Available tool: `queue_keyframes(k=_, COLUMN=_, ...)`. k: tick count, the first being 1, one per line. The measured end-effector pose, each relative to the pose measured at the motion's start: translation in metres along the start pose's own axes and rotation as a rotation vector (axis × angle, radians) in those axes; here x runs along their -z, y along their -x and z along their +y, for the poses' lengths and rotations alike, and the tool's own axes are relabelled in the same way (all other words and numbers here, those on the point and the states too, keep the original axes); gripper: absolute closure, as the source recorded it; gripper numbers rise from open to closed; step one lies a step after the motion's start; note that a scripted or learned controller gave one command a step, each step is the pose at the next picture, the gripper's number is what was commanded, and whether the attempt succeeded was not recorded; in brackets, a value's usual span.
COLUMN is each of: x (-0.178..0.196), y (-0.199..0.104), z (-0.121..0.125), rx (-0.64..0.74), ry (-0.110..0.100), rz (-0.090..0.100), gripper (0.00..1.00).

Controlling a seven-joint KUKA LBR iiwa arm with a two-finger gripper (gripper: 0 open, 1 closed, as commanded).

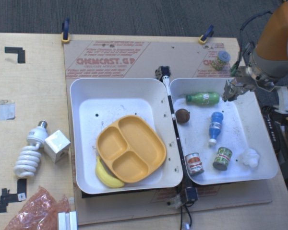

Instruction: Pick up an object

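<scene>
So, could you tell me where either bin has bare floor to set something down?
Left bin: the strip behind the yellow divided plate. Right bin: the patch between the blue bottle and its right wall. Crowded along the front, around the red can and green can.

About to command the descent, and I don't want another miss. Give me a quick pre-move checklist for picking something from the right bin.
1. Gripper over the right bin: ok, it is at the bin's upper right edge.
2. Nearest target: ok, the green bottle lies on its side just left of the gripper.
3. Space around that bottle: ok, the brown ball and blue bottle lie apart from it.
4. Gripper already carrying something: cannot tell.
5. Finger opening: cannot tell, too small and dark.
6. Other candidates standing apart: ok, red can and green can do not touch.
</scene>
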State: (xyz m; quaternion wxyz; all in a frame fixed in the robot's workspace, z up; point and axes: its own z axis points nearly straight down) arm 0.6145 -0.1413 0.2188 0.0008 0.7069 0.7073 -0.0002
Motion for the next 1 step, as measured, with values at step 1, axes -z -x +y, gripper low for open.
queue_keyframes(k=1, x=-0.1033, y=-0.0305, z=-0.0573, rx=-0.003, ry=-0.001, rz=0.001, gripper=0.0)
